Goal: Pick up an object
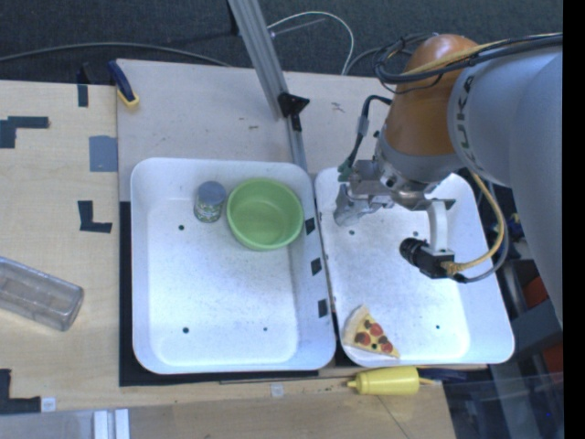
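Far over on the left, a clear plastic container [37, 293] lies on its side on the desk [64, 236], with a few dark tape marks [89, 216] stuck to the wood near it. A blue and yellow clamp [123, 83] sits at the desk's upper left corner, near the back edge.

Next comes the left bin [219, 337]. Near its back wall a small grey-capped jar [209, 201] stands upright, just beside a green bowl [265, 213] that sits open side up. The bowl is close to the wall shared with the neighbouring bin. A grey metal pole [260, 44] slants down from the top of the scene toward the gap between the two bins.

In the right bin [457, 337], a toy pizza slice [369, 333] lies flat in the near left corner, close to the rim. Just outside that bin, on the front edge of the desk, a yellow bottle [388, 380] lies on its side.

The arm [430, 117] reaches in from the right, its orange band above the wrist, and the tool [350, 210] hangs over the back left part of the right bin, well apart from the pizza slice. Whether it is gripping anything I cannot tell from here. A black cable fitting [425, 256] dangles below the wrist over the bin floor.
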Controlling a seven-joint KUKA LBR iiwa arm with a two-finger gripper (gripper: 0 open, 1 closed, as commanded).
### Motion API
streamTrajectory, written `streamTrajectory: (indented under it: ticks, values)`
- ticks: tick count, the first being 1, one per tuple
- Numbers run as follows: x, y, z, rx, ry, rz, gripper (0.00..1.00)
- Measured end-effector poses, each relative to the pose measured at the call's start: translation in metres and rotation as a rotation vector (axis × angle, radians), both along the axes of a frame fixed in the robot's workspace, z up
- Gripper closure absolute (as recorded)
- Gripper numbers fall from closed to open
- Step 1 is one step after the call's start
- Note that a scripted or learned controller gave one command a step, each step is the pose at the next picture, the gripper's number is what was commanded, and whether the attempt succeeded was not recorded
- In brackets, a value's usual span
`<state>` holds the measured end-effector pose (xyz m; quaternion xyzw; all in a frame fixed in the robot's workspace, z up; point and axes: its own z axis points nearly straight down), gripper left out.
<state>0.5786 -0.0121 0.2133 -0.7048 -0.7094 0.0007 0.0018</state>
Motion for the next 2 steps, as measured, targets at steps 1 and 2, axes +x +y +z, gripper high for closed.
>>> streamTrajectory:
  ticks: [1, 2]
  values:
    - [-0.024, 0.054, -0.003, 0.000, 0.001, 0.000, 1.00]
    - [-0.042, 0.104, -0.005, 0.000, 0.001, 0.000, 1.00]
